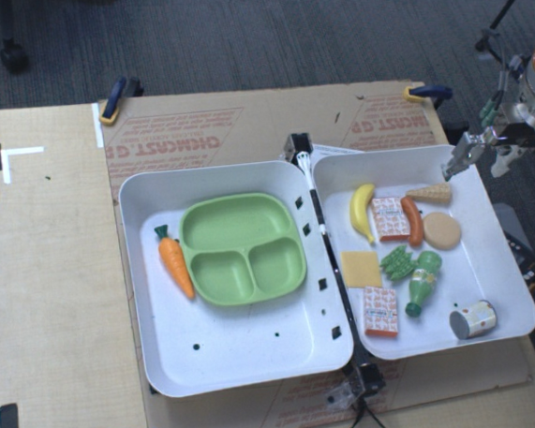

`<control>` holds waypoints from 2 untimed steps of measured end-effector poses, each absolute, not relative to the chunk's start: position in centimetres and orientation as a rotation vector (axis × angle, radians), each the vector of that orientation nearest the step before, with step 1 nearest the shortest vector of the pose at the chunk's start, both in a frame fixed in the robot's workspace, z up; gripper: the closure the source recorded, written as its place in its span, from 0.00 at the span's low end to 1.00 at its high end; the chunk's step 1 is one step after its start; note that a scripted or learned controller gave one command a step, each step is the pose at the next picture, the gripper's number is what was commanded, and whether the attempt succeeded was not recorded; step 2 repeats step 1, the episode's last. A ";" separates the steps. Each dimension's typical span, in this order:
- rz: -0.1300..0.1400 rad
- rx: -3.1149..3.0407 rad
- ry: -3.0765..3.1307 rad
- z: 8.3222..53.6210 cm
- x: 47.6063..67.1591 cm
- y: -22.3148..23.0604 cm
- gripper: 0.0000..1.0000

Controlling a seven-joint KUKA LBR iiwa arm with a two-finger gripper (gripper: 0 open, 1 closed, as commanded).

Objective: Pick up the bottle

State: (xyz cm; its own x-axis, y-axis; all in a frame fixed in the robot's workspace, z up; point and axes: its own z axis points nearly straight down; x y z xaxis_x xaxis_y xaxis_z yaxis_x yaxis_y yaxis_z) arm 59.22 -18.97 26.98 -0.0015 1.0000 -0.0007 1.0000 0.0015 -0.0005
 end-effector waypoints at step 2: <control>-0.002 2.216 2.225 27.9 59.3 -19.0 1.00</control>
